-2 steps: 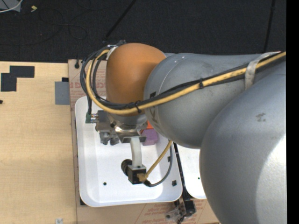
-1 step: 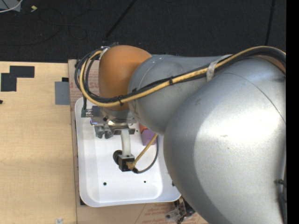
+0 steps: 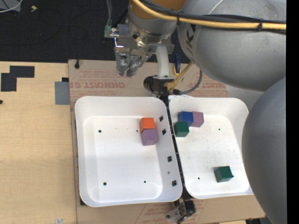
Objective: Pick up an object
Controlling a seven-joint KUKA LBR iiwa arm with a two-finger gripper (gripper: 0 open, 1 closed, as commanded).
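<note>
My gripper (image 3: 129, 68) hangs high above the bench, over the brown board behind the left bin (image 3: 88, 125). Its fingers (image 3: 123, 67) sit close together with nothing between them. In the left bin an orange cube (image 3: 147, 123) touches a purple cube (image 3: 149, 136) just in front of it, near the divider. The right bin (image 3: 236, 107) holds a blue cube (image 3: 186, 117), a purple cube (image 3: 197, 119) and a dark green cube (image 3: 181, 129) clustered at its back left, plus another green cube (image 3: 224, 174) at the front right.
The grey arm (image 3: 233, 36) fills the upper right and overhangs the right bin's edge. A black clip strip (image 3: 169, 143) runs between the bins. Grey and black patches (image 3: 61, 91) lie on the wooden bench at left.
</note>
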